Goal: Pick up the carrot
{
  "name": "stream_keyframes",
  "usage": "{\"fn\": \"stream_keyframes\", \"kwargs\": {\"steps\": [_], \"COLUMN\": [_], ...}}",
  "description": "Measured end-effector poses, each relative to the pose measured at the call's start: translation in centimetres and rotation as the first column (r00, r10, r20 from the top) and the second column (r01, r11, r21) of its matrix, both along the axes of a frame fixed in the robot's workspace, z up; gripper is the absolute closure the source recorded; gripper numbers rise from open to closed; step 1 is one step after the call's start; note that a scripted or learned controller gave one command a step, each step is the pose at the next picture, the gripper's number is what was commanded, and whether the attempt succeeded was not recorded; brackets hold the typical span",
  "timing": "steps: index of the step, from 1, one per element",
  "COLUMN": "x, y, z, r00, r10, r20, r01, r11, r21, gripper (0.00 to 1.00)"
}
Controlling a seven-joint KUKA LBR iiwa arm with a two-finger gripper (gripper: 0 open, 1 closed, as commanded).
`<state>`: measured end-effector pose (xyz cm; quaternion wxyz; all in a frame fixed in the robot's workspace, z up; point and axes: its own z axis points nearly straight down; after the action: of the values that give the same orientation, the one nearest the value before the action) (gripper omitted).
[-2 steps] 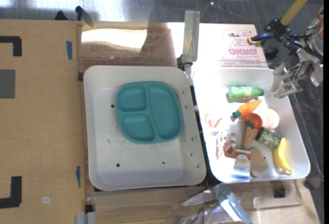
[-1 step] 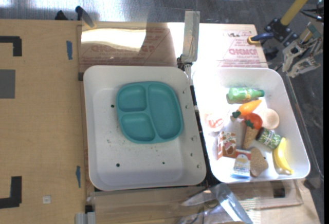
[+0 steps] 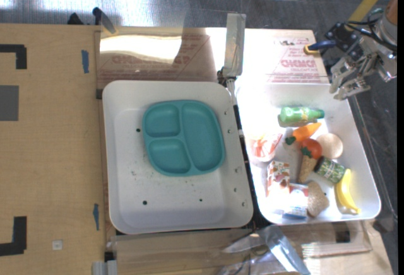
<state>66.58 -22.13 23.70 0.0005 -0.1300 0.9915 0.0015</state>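
Note:
The carrot (image 3: 307, 131) is a short orange piece with a green stub at its left end. It lies in the right bin (image 3: 365, 152), just below a green bottle (image 3: 300, 115) and above a red-orange item (image 3: 311, 149). My gripper (image 3: 350, 86) hangs above the far right corner of that bin, up and to the right of the carrot and well apart from it. It is open, with nothing between its fingers.
Crowded around the carrot are a beige round item (image 3: 331, 145), a green can (image 3: 331, 170), a banana (image 3: 346, 195) and some wrapped packets (image 3: 278, 176). The left bin (image 3: 126, 147) holds a teal divided plate (image 3: 184, 137). A clear upright panel (image 3: 234, 46) stands behind the bins.

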Motion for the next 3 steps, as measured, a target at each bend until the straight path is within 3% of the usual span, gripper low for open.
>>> {"fn": "stream_keyframes", "kwargs": {"steps": [1, 2, 3], "x": [0.0, 0.0, 0.4], "y": [-0.1, 0.0, -0.1], "z": [7.8, -3.8, 6.4], "r00": [0.962, 0.981, 0.956], "r10": [0.272, 0.196, 0.292], "r20": [0.015, -0.005, 0.019], "r01": [-0.272, -0.196, -0.292], "r11": [0.962, 0.981, 0.956], "r21": [-0.01, 0.004, -0.013], "gripper": [1.0, 1.0, 1.0]}}
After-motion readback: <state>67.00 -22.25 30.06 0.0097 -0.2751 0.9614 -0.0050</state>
